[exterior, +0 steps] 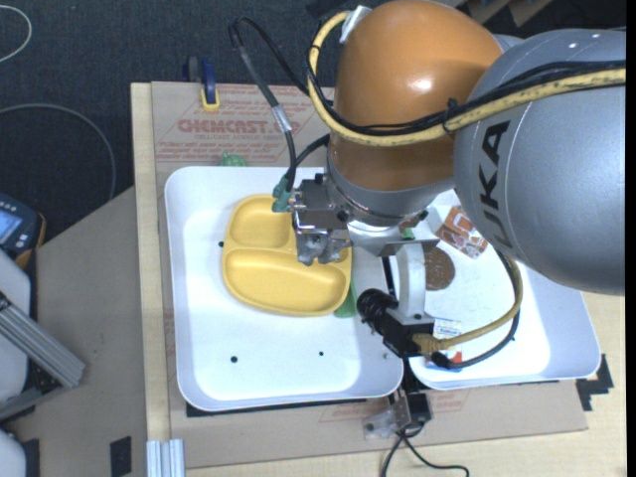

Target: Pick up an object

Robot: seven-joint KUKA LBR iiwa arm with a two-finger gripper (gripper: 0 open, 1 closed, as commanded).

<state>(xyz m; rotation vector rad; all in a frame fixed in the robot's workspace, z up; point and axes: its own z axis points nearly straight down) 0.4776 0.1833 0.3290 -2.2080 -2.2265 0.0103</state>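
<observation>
Cardboard-topped worktop (179, 405) is seen under two bins. End effector (316, 238) is lowered at yellow dish (273, 271) right rim, left bin (199, 356); finger state can't be told. Approach/grasp step is judged; closing on rim, then lift, is needed.

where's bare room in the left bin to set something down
Bare floor runs along the left white bin's front, below the yellow two-compartment plastic dish, and down its left wall. It is crowded at the dish's right side, where the gripper sits over it.
</observation>
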